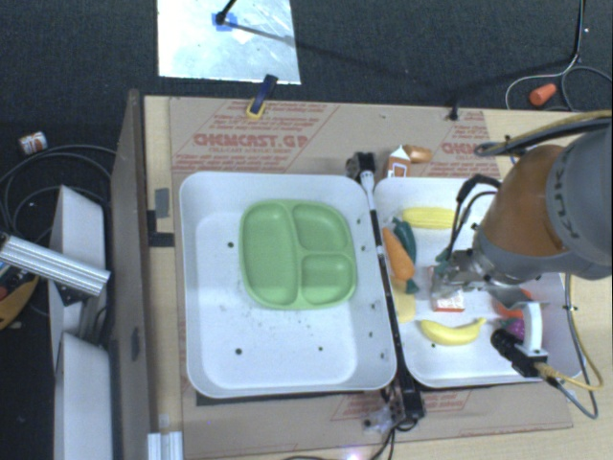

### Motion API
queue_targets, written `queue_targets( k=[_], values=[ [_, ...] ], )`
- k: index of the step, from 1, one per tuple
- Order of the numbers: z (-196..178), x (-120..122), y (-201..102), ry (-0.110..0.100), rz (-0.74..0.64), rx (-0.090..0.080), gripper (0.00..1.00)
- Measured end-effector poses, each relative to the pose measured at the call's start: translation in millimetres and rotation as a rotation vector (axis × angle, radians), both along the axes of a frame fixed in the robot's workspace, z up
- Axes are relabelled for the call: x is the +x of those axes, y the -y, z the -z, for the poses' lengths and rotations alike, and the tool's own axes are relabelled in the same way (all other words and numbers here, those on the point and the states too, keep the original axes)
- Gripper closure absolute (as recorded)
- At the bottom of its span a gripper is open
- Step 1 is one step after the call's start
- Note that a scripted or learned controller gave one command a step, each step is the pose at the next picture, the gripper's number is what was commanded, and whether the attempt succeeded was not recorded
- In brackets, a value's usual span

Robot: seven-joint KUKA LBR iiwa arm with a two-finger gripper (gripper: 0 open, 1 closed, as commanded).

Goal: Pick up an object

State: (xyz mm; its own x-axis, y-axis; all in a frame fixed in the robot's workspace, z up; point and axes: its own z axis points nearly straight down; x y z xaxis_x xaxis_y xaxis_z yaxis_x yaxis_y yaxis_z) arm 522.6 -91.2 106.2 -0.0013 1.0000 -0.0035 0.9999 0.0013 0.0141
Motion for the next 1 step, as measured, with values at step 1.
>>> queue_targets(
  k=[1],
  values=[
    [-81.9, 14.5, 10.6, -0.005, -0.003, 0.001, 1.0]
  ],
)
